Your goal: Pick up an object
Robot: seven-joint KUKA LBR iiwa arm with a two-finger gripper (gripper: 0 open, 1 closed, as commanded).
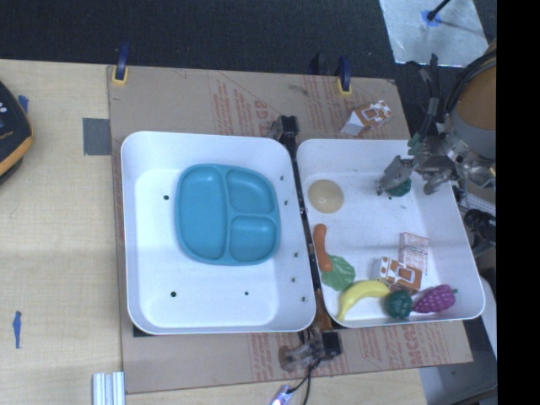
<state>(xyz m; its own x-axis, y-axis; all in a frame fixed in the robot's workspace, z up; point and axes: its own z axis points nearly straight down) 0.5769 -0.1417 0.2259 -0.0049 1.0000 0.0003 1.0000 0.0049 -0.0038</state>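
1. The hand (411,178) hovers at the upper right of the right bin (363,154), near its far wall. Whether it is released or clenched cannot be told.
2. Risk: the small teal object (399,189) just below the hand may slip away toward the wall.
3. Risk: a descent may strike the bin rim.
4. Open floor lies between the beige ball (326,196) and the hand.

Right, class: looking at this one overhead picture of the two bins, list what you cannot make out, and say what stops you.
- Gripper, camera view: whether it is open or shut; it is small, dark and blurred.
- Dark green thing beneath it: identity unclear, partly covered by the gripper.
- Arm: cut off by the right edge.
- Small carton outside the right bin: print too small to read.
- Yellow-black device: cut off by the left edge.
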